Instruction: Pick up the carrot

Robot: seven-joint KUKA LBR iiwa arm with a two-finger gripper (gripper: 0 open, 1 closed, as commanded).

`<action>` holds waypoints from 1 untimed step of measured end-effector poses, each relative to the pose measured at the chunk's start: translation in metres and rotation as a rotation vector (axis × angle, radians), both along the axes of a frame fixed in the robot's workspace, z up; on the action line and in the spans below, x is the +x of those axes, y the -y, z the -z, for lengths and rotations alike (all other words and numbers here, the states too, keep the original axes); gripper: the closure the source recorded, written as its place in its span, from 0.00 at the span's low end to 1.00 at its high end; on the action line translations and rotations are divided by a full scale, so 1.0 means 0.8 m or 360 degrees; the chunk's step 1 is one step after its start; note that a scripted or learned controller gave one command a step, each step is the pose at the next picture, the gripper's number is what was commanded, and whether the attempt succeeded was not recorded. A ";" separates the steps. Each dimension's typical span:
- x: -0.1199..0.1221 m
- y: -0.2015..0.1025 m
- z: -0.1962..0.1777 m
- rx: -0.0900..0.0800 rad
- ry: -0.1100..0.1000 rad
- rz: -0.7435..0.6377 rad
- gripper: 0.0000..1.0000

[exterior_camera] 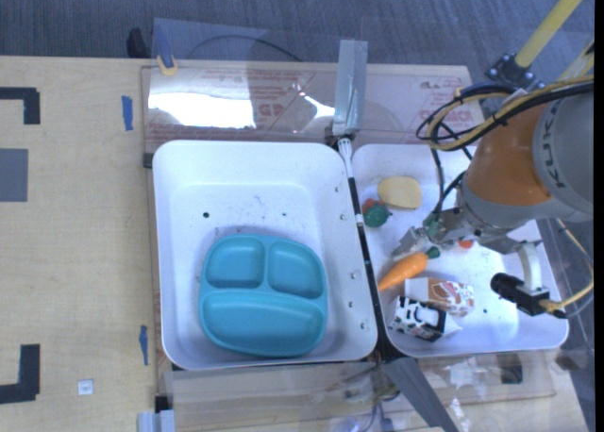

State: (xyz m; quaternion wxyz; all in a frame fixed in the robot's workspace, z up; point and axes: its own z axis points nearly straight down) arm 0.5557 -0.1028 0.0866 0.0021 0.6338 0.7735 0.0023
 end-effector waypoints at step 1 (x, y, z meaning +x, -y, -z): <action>-0.024 -0.002 -0.001 -0.0005 0.0006 -0.0300 0.00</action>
